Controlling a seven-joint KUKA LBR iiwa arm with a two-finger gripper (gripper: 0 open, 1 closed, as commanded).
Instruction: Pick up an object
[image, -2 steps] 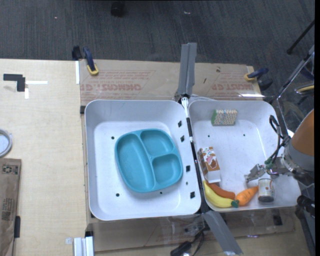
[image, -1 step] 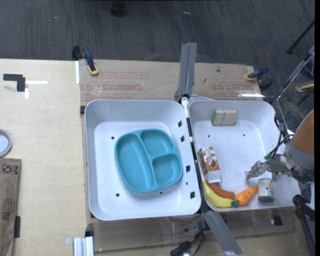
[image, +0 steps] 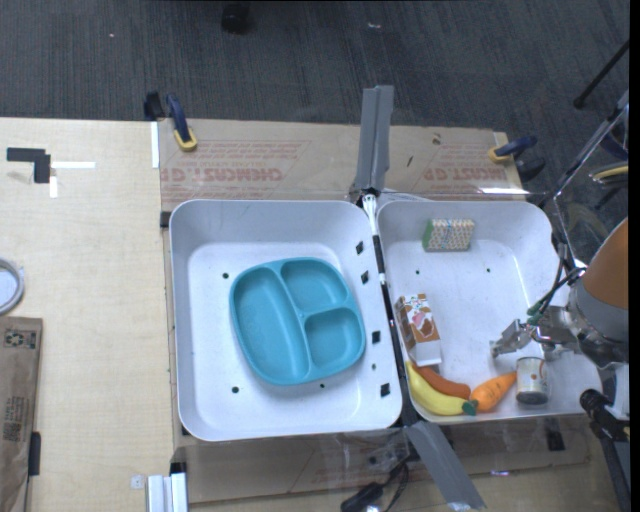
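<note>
As the grey arm reaches in from the right, you see its claw low over the right bin, near that bin's right wall. Whether the claw is wide or narrow, you cannot tell from this slant; nothing shows between its fingers.

Taking the right bin as your landmark: a small cylindrical can stands in its front right corner, just below the claw. A toy carrot lies along the front wall, just left of the can, its tip pointing toward a yellow banana curved into the front left corner. A second orange piece rests against the banana's upper side. A small printed carton lies near the bin's left wall, just behind the banana. A green-and-tan sponge block sits by the back wall, well apart from the rest.

Touching the right bin's left edge is the left bin, where a blue three-compartment plate lies flat in the middle. Both bins rest on a light wooden desk. Behind the bins, two clamps pin down a cardboard sheet.
</note>
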